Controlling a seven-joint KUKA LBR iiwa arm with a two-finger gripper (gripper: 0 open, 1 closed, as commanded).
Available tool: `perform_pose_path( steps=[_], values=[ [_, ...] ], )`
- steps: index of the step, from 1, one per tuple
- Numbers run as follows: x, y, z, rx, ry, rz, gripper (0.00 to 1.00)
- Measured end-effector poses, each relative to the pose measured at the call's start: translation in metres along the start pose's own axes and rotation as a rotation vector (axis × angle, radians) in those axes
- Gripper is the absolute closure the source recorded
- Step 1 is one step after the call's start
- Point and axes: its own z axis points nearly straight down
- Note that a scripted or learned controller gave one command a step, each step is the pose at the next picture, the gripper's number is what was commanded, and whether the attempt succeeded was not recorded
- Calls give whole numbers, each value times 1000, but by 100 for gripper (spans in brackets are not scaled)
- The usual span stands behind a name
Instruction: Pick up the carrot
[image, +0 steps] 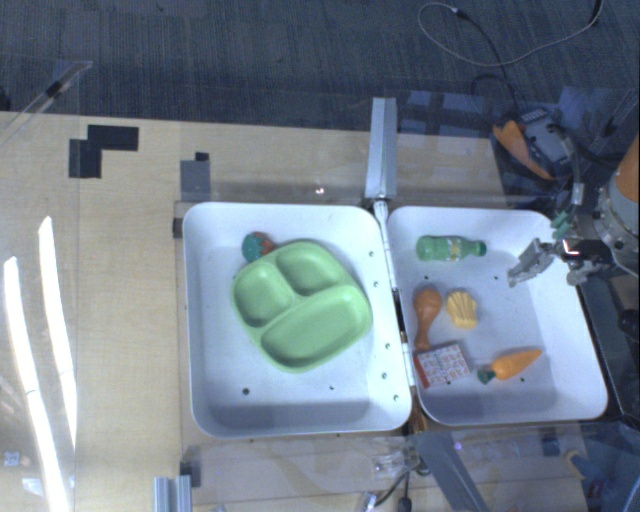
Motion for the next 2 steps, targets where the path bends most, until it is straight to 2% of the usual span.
perform_pose_path(
  steps=[1,2],
  values=[
    [-34,-41,119,1,0,-99,0],
    [-45,-39,192,-7,-2,-326,0]
  ],
)
